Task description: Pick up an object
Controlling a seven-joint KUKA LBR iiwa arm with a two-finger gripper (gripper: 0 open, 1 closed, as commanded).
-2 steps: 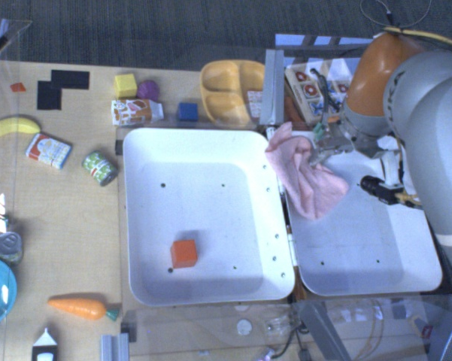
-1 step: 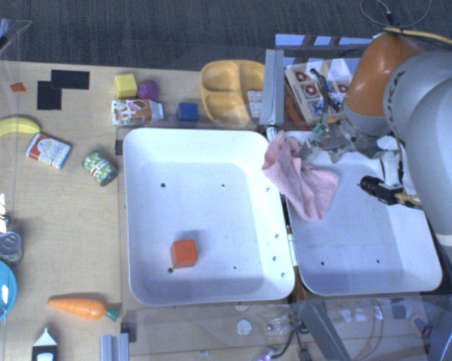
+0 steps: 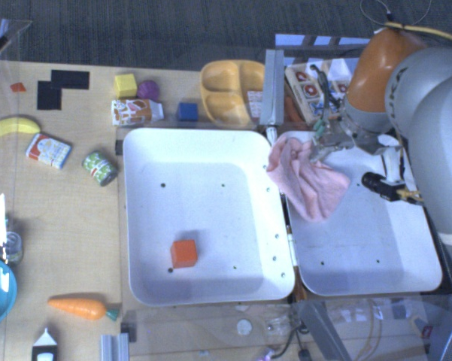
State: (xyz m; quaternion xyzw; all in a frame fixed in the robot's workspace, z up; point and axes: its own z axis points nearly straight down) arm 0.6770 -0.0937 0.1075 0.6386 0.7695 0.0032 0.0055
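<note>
1. Cloth, pink and crumpled point(image 3: 308, 177), lies across the far left corner of the right bin point(image 3: 376, 265), one edge draped over the rim toward the left bin point(image 3: 210, 216).
2. Gripper point(image 3: 325, 143) sits at the cloth's far right edge, its fingers apparently closed on a bunched fold, though the contact is small and hard to confirm.
3. Grasping looks like the step in hand; most of the cloth rests on the bin floor, so no lift is evident.
4. Next calls for a straight rise, high enough to drag the hanging fabric off the rim.
5. An orange block point(image 3: 184, 253) lies near the left bin's near left, well apart.
</note>
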